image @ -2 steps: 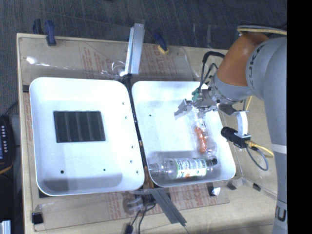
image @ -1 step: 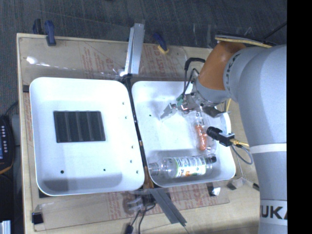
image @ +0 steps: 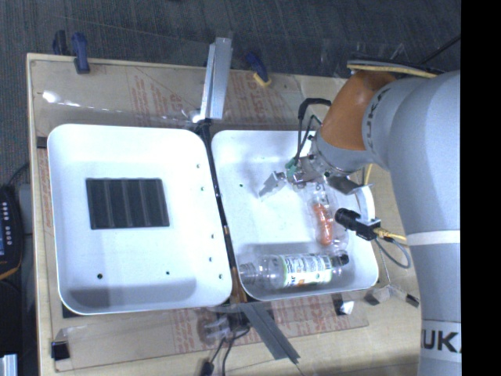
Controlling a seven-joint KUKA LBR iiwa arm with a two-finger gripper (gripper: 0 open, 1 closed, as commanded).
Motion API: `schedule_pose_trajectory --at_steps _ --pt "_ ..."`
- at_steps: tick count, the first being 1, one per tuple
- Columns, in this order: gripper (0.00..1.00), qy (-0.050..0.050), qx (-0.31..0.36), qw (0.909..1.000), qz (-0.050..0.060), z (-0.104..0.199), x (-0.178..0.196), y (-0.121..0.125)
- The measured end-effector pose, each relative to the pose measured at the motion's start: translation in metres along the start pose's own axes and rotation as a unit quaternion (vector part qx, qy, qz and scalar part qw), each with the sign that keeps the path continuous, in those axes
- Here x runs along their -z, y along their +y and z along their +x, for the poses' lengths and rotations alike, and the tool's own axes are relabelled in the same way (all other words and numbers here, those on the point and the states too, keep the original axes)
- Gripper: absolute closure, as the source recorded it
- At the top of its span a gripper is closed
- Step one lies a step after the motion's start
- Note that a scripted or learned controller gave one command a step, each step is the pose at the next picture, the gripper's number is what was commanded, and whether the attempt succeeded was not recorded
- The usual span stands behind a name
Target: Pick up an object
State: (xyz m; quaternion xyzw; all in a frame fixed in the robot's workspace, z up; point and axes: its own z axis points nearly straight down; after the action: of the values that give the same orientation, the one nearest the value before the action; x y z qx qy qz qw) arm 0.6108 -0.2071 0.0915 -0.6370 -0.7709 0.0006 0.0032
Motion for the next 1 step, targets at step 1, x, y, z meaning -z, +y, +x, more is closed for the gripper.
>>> schedule_pose_trajectory --at_steps 1 --pt "0.0 -0.001 0.037 0.9993 -0.001 0.0012 0.0349 -0.0127"
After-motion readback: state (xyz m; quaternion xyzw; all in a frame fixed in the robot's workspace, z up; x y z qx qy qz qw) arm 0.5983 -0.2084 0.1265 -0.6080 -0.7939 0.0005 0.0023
